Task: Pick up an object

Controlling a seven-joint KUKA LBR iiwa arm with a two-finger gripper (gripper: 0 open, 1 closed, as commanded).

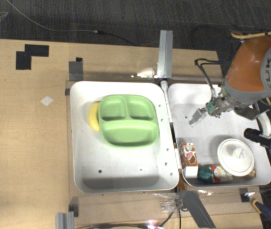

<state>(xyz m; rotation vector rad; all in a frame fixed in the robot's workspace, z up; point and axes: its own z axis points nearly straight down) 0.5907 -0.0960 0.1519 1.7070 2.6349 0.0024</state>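
My gripper (195, 118) hangs over the upper middle of the right bin (192, 95), pointing down and to the left above bare bin floor. Nothing shows in its grasp. A white round lidded bowl (235, 156) sits in the right bin's lower right. A small red and white carton (189, 154) stands at the bin's lower left, and a bottle with a green cap (212, 174) lies along the bin's front wall. In the left bin (121, 175), a green divided plate (127, 119) rests on a yellow banana (93, 117).
The orange-banded arm (249, 66) comes in from the upper right, with black cables around it. A metal post (165, 51) stands behind the seam between the bins. Wooden bench lies to the left.
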